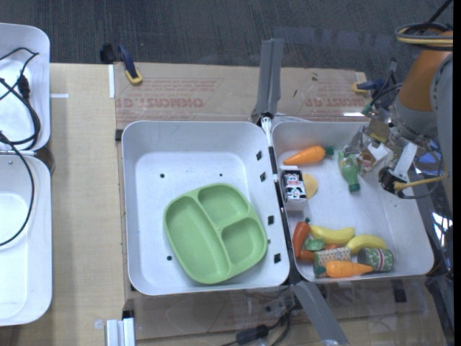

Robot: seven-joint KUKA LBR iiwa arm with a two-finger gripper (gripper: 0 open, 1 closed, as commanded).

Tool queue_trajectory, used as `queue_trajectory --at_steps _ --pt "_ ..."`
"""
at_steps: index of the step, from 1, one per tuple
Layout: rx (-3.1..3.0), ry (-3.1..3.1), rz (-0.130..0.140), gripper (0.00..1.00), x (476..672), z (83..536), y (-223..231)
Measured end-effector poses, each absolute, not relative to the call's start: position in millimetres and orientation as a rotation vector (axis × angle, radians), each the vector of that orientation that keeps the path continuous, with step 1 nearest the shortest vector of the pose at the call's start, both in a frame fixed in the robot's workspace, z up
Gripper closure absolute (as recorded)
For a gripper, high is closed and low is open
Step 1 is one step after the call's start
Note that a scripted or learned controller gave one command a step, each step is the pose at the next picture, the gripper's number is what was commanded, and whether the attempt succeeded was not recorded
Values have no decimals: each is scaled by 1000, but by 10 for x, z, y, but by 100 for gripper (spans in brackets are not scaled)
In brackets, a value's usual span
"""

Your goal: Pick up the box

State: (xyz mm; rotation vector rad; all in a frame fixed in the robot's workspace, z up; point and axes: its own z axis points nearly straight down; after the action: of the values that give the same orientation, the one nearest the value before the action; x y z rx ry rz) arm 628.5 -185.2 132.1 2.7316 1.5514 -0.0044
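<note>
Box (292,184) lies in right bin (403,215); plate (215,232) fills left bin (144,193).

- The scene is viewed by a single fixed camera, mounted above the counter (79,215) and tilted downward at a slant.
- Both white bins are taken in whole: the left bin (144,193) near the middle of the frame, the right bin (403,222) toward the right.
- A strip of dark floor (216,13) is included along the top, beyond the counter's far edge.
- The arm (421,85) is seen entering from the right side.
- A middling distance is kept, so small items are shown without fine detail.
</note>
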Motion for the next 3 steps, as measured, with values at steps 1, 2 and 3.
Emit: queue_trajectory --at_steps 1,2,3 --pt "2853 1323 -8 0 5872 902 -1230" --pt "2841 1346 -7 0 5697 907 -1371" --pt "2902 1251 -8 0 6117 882 -1953"
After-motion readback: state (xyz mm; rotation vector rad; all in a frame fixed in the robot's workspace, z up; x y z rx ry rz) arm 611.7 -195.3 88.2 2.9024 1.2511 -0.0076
